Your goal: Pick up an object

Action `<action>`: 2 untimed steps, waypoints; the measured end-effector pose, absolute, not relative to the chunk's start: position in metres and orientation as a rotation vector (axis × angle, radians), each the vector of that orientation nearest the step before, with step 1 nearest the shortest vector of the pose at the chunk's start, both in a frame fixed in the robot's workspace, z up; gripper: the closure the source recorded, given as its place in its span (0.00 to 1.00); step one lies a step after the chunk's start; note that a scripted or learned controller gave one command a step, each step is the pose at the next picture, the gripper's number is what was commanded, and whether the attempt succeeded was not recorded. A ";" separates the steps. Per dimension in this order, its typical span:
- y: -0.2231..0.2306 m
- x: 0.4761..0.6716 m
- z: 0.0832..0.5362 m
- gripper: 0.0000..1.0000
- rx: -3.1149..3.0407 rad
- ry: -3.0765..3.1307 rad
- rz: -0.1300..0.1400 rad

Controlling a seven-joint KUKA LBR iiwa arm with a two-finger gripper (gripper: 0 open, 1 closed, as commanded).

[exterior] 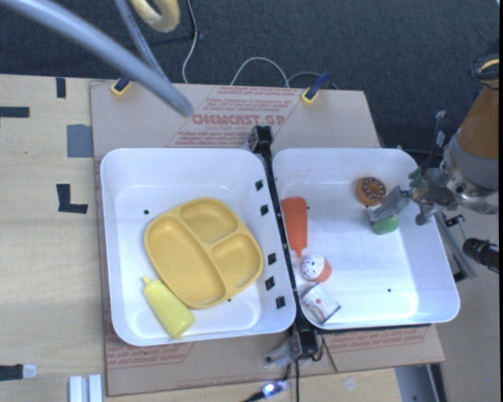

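While my two-finger gripper (400, 204) hangs over the right white bin (427, 304), I cannot tell its opening. A small green object (386, 224) lies just under it, beside the brown round piece (371, 191); I fear it slips aside.

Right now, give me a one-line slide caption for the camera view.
Claw at the right bin's far edge beside a green object; yellow tray and bottle sit in the left bin.
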State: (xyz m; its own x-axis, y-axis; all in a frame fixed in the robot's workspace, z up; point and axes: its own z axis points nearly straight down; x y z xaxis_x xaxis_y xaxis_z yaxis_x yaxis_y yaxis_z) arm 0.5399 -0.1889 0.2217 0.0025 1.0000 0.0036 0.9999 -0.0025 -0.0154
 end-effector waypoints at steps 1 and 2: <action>-0.188 0.542 0.228 0.00 -2.217 -2.220 0.004; -0.188 0.543 0.182 0.00 -2.215 -2.217 0.008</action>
State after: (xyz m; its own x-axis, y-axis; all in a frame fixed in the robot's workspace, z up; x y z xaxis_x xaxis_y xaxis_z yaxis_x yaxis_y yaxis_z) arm 0.5430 -0.1877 0.1817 -0.0008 1.0000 0.0015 1.0000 0.0008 -0.0088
